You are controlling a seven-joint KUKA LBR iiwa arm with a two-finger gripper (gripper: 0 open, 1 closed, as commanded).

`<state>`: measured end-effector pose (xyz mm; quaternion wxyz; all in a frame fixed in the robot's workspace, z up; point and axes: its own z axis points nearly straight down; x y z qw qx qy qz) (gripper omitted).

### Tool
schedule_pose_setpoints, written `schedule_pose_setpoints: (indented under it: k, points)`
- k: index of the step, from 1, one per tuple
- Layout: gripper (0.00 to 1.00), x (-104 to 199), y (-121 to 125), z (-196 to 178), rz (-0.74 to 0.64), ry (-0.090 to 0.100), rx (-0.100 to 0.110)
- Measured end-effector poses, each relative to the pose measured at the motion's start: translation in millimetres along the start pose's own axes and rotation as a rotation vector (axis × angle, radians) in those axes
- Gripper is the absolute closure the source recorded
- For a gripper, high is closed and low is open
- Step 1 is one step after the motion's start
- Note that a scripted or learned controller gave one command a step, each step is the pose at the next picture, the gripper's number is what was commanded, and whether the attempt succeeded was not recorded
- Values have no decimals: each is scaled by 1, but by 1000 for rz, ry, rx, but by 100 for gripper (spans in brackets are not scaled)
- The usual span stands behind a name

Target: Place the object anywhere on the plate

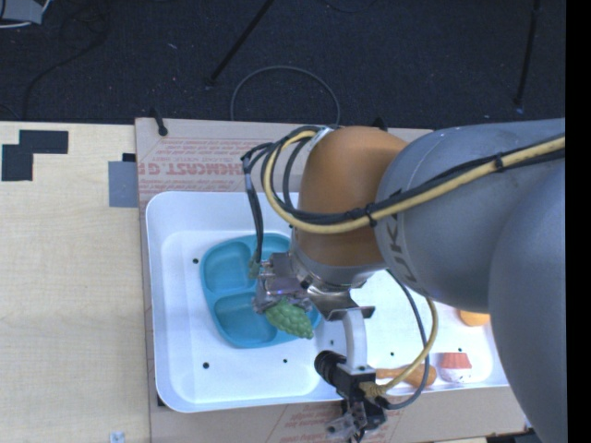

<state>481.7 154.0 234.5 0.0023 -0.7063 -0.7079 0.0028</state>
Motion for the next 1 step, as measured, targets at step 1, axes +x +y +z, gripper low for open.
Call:
schedule_pose_setpoints:
  k: [1]
  points:
    - [0,0,0,0,2,0,-1]
